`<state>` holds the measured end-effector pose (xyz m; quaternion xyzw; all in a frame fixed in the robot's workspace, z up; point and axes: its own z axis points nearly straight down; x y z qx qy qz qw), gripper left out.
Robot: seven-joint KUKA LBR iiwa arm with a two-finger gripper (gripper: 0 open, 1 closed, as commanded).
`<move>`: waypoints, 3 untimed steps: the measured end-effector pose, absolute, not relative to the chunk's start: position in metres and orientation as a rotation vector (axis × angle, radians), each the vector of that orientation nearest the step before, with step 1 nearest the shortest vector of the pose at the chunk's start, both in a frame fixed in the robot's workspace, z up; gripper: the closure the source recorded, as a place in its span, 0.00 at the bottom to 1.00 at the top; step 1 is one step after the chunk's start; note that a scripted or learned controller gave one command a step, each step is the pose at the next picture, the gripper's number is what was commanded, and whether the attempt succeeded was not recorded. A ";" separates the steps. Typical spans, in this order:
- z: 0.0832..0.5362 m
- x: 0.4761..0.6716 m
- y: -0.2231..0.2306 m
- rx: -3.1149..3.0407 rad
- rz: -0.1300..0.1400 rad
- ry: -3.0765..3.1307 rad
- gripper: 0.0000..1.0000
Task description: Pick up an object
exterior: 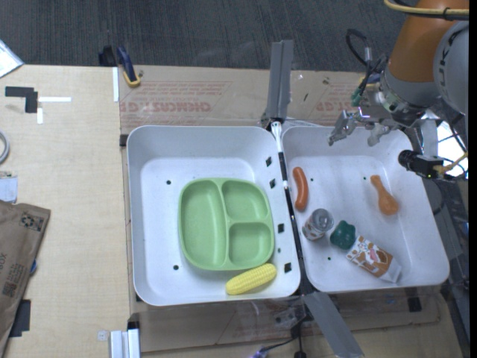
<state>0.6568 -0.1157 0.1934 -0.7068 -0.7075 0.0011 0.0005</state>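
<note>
My gripper hangs over the far edge of the right bin, its fingers spread open with nothing between them. Below it in that bin lie a red sausage, an orange drumstick-shaped toy, a small grey can, a dark green piece and a printed snack packet. The left bin holds a green divided plate and a yellow corn cob at its near edge.
A grey upright bar stands at the back between the bins. Cardboard lies behind the left bin. Cables and a black fitting hang off the arm at the right bin's far right side.
</note>
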 end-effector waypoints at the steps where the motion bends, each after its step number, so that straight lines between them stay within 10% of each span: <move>1: 0.234 0.659 -0.109 -1.905 0.001 -2.501 0.00; 2: 0.110 0.627 -0.165 -1.922 0.002 -2.485 0.00; 3: 0.096 0.602 -0.204 -1.959 -0.028 -2.446 0.00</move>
